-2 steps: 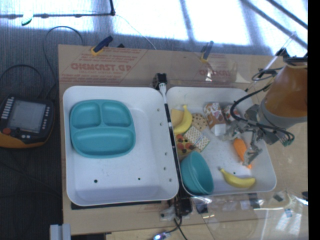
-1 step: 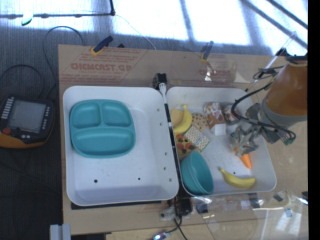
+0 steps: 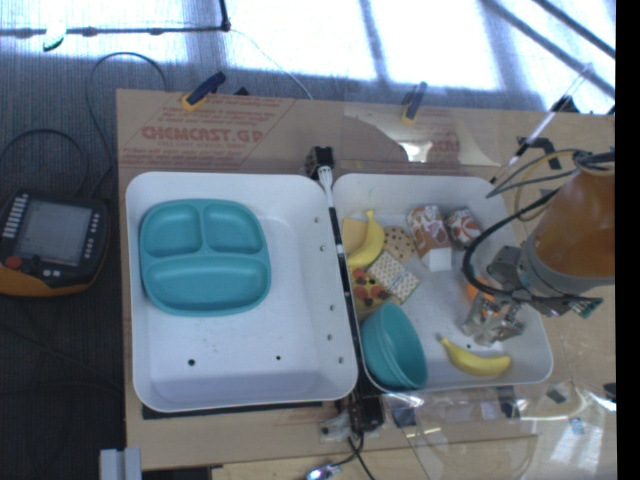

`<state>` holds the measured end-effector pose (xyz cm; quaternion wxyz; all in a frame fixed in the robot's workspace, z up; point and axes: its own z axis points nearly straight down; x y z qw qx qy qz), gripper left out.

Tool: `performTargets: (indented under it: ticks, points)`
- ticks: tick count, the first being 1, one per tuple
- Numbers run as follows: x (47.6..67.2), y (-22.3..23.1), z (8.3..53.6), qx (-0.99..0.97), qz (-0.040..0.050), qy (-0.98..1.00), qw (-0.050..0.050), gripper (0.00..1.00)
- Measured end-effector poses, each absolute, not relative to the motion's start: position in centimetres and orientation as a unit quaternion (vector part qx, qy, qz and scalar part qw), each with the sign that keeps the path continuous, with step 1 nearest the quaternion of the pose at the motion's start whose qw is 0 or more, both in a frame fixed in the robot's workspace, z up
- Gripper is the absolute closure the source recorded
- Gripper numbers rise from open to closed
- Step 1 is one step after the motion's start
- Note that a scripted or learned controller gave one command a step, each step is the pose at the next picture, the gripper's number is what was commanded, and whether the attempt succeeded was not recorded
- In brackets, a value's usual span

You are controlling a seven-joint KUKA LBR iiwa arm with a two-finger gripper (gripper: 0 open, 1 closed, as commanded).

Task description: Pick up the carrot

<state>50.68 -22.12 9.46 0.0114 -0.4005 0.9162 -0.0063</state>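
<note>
Teal bowl [image 3: 392, 346], banana [image 3: 478, 360] — board [image 3: 205, 133] lettered "CHEMCAST"

The bench [image 3: 200, 133] carries two white bins side by side, the left bin [image 3: 300, 298] touching the right bin [image 3: 530, 363], with yellow clamps [image 3: 203, 89] at its far edge.
</note>
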Motion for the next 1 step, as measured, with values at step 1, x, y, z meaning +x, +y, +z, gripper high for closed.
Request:
performTargets:
  ticks: [1]
  points:
    - [62.85, -20.87, 9.17, -0.407, -0.0059, 0.913, 0.008, 1.00]
